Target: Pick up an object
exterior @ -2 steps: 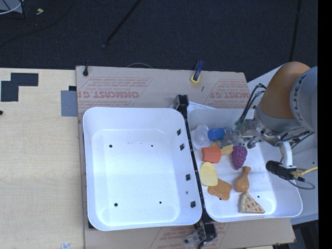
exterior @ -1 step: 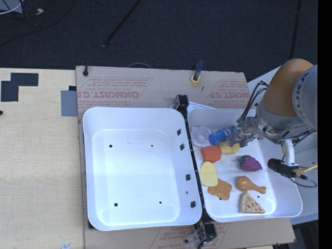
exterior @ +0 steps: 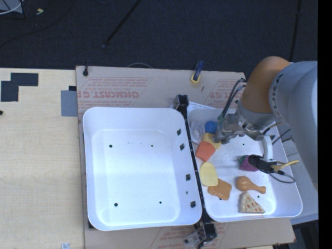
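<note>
From my overhead camera I see the grey arm with its orange band reaching into the right shallow white bin, its claw down among the toys; I cannot tell how the claw is set. Just beside it lie a small blue ball, a yellow block and an orange-red block. The left white bin adjoins on the worktop.
</note>
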Controlling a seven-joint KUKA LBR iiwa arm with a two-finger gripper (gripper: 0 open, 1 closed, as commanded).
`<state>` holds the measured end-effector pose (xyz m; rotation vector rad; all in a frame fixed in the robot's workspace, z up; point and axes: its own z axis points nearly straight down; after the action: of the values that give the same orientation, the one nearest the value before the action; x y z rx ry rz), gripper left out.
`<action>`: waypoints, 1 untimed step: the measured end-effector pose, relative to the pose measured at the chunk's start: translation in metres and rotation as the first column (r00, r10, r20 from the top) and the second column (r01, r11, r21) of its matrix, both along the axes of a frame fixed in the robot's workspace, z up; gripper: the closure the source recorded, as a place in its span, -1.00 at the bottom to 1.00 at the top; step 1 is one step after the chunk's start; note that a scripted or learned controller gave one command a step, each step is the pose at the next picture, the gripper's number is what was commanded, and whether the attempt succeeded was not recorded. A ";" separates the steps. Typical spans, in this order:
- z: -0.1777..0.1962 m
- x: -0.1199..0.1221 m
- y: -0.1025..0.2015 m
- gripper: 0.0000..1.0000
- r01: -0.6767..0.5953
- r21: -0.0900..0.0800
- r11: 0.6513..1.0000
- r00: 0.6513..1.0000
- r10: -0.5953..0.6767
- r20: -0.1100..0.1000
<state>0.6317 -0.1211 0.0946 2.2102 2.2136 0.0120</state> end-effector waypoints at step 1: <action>0.251 0.015 0.005 1.00 0.000 0.001 1.000 1.000 0.000 0.003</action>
<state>0.6463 -0.1164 0.3459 2.2091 2.2122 0.0167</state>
